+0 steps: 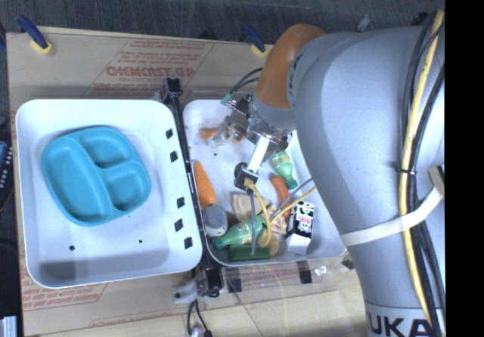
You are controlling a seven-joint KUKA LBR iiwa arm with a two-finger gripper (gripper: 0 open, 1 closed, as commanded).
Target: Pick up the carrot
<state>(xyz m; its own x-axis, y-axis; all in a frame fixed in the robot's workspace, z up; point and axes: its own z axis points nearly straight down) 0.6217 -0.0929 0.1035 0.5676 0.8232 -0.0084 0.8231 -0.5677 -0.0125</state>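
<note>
Starting at the left, a shallow white bin [26, 199] holds a blue divided plate [94, 173], which lies flat towards its far side. Next to it, the right-hand bin [223, 160] is crowded. The carrot [204, 184] lies along its left wall, about halfway down, apart from the gripper. Just below the carrot stands a small grey can [215, 218], and a green bottle [240, 236] lies on its side beside that. The gripper [236, 125] hangs over the far part of this bin, near a small orange scrap [208, 132]; from here I cannot tell whether it is open or closed. Farther right lie a green object [285, 169], another orange piece [280, 190] and a cow-patterned carton [304, 221]. The grey arm [363, 139] looms over the bin's right side.
</note>
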